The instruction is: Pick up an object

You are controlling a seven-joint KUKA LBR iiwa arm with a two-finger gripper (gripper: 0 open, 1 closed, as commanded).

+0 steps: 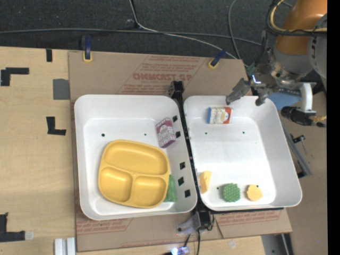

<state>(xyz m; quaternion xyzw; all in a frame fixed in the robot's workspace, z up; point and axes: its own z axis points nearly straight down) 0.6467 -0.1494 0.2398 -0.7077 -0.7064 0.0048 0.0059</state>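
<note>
- Two white bins; left bin (pixel 85 142) has yellow tray (pixel 133 173), purple packet (pixel 166 132).
- Right bin (pixel 284 158): small carton (pixel 218 115) near the back wall, likeliest target; green ball (pixel 230 192) near the front.
- Claw (pixel 248 95) spread, empty, above back rim just right of carton; shift left, descend straddling it.

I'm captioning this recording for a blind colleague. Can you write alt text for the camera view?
The grey arm's open two-finger gripper hovers over the right white bin's far rim, holding nothing, near a small white, blue and red packet. The left white bin holds a yellow sectioned plastic tray.
</note>
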